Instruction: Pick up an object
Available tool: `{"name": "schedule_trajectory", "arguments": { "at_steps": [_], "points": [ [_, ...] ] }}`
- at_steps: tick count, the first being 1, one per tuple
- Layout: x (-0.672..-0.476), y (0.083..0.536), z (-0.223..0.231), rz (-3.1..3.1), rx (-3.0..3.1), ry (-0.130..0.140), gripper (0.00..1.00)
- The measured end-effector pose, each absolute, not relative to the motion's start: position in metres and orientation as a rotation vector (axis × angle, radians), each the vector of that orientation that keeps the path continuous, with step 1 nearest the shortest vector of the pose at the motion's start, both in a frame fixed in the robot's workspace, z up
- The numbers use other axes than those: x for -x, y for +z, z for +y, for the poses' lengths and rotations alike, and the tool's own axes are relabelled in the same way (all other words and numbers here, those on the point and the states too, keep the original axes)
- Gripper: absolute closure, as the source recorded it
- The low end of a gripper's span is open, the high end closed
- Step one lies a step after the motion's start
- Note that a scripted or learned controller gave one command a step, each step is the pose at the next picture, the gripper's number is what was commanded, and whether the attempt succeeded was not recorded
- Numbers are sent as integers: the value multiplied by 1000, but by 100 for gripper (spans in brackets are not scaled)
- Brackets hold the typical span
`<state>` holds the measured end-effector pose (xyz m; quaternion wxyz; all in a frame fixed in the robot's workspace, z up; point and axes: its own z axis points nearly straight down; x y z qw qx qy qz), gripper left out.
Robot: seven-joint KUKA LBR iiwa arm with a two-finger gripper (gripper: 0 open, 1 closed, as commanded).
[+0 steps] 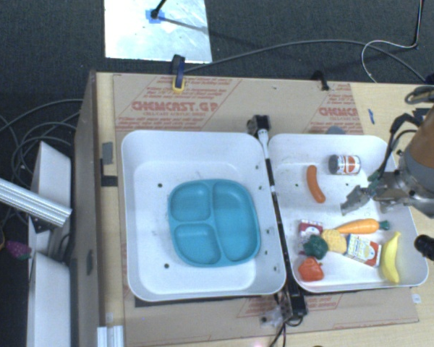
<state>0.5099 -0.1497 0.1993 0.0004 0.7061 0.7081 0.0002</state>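
Closest to the viewer, at the 5 o'clock corner of the scene, the right white bin (pixel 405 277) holds a cluster of toy foods. Along its near edge, a red strawberry-like piece (pixel 311 269) lies just below a dark green broccoli piece (pixel 316 246), with a small red and white packet (pixel 310 228) beside them. At 3 o'clock from the broccoli sits a flat labelled pouch (pixel 360 250), and an orange carrot (pixel 356 227) lies across its top edge. A yellow banana (pixel 390 257) lies by the bin's right wall. Farther back, toward 12 o'clock, an orange-red sausage (pixel 316 183) lies lengthwise, and a small can (pixel 344 165) lies on its side at 2 o'clock from it. The grey arm enters from 3 o'clock, and its gripper (pixel 353 199) hovers over this bin, between the can and the carrot, with its fingers apart and nothing between them. The left white bin (pixel 148 194), at 9 o'clock from the other, holds a blue divided plate (pixel 214 221) with three compartments. Both bins rest on a brown cardboard-covered surface (pixel 202 100) printed with red lettering. Dark floor with cables surrounds it, and a shiny sheet (pixel 156 20) lies at 12 o'clock.
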Motion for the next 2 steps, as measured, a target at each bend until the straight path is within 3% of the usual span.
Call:
{"name": "schedule_trajectory", "arguments": {
  "at_steps": [1,2],
  "points": [
    [-580,85,-113,2225,-2217,3,0],
    [-619,85,-99,2225,-2215,4,0]
  ]
}}
